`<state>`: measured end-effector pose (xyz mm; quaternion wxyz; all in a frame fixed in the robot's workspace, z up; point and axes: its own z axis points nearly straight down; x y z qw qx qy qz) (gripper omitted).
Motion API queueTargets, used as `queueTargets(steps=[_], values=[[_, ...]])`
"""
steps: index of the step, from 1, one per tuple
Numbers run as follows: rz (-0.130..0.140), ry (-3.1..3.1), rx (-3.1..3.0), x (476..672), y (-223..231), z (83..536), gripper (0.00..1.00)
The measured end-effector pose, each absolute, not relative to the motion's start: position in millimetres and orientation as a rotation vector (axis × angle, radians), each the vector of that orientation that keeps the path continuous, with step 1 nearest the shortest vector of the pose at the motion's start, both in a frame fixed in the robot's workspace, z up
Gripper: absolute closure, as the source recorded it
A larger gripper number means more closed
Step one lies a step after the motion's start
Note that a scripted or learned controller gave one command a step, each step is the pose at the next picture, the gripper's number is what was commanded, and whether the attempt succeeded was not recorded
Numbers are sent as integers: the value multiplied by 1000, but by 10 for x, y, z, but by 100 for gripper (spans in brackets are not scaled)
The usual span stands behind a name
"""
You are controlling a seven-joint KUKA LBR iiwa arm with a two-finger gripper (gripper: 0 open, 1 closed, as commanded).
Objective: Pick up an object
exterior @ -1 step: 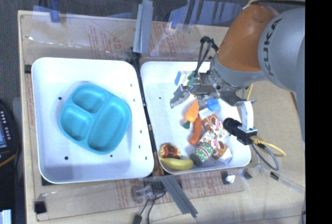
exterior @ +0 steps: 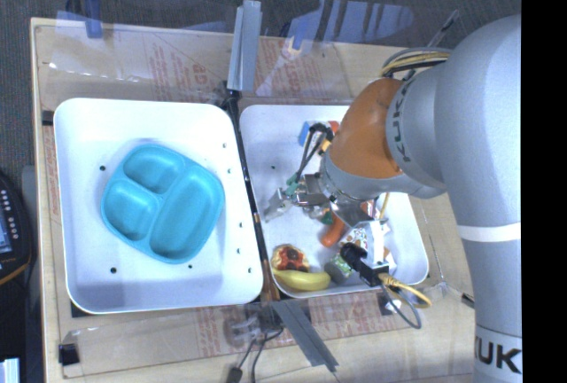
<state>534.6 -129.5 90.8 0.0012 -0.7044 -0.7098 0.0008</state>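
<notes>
A grey KUKA arm (exterior: 469, 106) with an orange band above its wrist reaches in from the right and down into the right-hand bin (exterior: 266, 137) of two shallow white bins set side by side on a bench. Its gripper (exterior: 285, 198) sits low over the middle of that bin, near the wall shared with the neighbouring bin, and whether the claw is released or clenched cannot be told from this angle; nothing can be seen grasped in it. The objects on offer lie clustered in the near half of the right bin: a yellow banana (exterior: 306, 281) rests along the front wall, a small red-and-yellow piece (exterior: 288, 258) touches it just behind, and an orange piece (exterior: 331, 236) lies partly under the wrist (its full shape is hidden). A small blue item (exterior: 312, 131) lies toward the back of the same bin, close beside the orange band. The left bin (exterior: 80, 133) holds a turquoise divided plate (exterior: 164, 199), lying flat near its centre, well apart from the gripper.
</notes>
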Motion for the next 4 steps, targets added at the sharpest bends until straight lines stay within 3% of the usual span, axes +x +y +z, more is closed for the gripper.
queueTargets(steps=[1, 2, 3, 4], values=[[10, -2228, -2230, 5871, -1061, 939, 0], [2, -2226, -2212, 5198, -1555, 917, 0], [1, -2232, -2222, 4778, -1143, 933, 0], [0, -2238, -2213, 4788, -1132, 1024, 100]])
